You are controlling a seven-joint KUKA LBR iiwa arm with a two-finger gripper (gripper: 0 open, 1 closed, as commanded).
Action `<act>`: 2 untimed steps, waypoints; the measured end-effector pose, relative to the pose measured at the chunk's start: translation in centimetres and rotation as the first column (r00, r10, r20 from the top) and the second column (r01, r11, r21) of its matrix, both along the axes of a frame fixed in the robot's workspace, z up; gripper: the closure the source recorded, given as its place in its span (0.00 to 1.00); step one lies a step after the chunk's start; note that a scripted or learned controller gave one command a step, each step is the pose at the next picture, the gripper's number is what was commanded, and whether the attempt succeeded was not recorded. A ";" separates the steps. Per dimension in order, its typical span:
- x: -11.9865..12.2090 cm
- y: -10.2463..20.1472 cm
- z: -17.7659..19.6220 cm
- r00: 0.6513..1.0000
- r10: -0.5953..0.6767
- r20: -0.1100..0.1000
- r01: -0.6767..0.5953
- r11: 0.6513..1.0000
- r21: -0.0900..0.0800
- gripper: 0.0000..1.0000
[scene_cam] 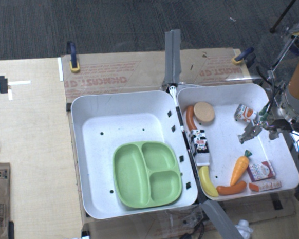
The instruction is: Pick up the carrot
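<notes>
Cardboard-lined bench (32,131), two white bins (84,147), carrot (239,169), dark floor (105,17), perhaps carpet.

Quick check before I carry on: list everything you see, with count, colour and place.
carrot: 1, orange, right bin, lower middle
banana: 1, yellow, right bin, lower left
sausages: 2, red-orange, right bin, one upper left, one at the bottom
bun: 1, tan, right bin, top
cartons: 2, red and white, right bin, lower right
plate: 1, green, three compartments, left bin
bins: 2, white, side by side
gripper: 1, grey, above right bin, up and right of the carrot
</notes>
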State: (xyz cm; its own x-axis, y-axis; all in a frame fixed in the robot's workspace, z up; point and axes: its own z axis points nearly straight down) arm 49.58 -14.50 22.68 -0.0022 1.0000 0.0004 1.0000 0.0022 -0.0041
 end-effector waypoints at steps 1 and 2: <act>-1.9 0.1 -11.8 0.988 -0.151 0.000 0.151 0.988 0.000 0.00; -1.8 0.0 -10.8 0.988 -0.156 0.003 0.156 0.988 -0.001 1.00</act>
